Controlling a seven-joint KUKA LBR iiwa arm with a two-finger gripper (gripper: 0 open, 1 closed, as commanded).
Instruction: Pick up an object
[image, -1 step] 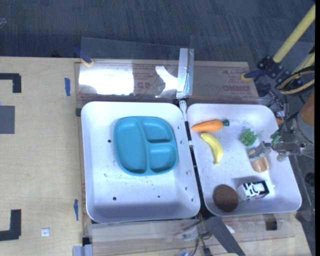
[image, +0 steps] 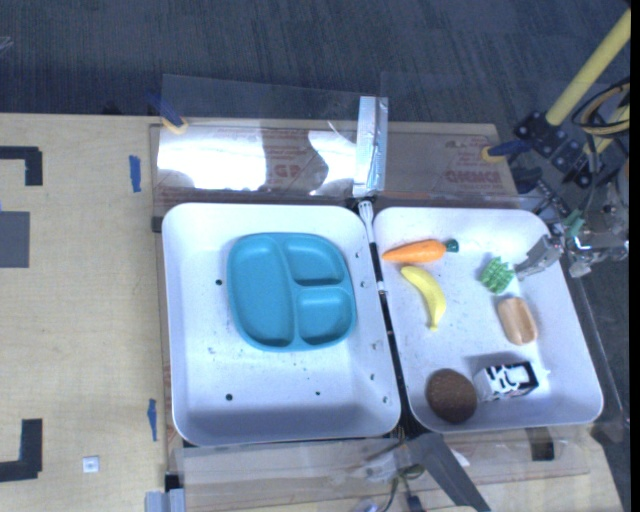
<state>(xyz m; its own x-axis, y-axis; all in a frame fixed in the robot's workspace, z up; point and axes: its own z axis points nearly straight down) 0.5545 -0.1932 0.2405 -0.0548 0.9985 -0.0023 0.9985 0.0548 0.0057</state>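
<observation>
- Left shallow white bin (image: 190, 330): a blue plastic divided tray (image: 292, 290) lies flat near its middle.
- Right shallow white bin (image: 585, 385): an orange toy carrot (image: 414, 252) lies crosswise, its green tip toward the right; just below it, a yellow toy banana (image: 427, 294) runs from upper left to lower right.
- Near edge: a brown round ball (image: 452, 394) beside a black-and-white block (image: 511, 379).
- Further right: a green leafy toy (image: 496, 274) above a tan bread roll (image: 516, 320) lying lengthwise.
- The claw (image: 538, 258) sits just beside the green toy; how wide it stands I cannot tell.
</observation>
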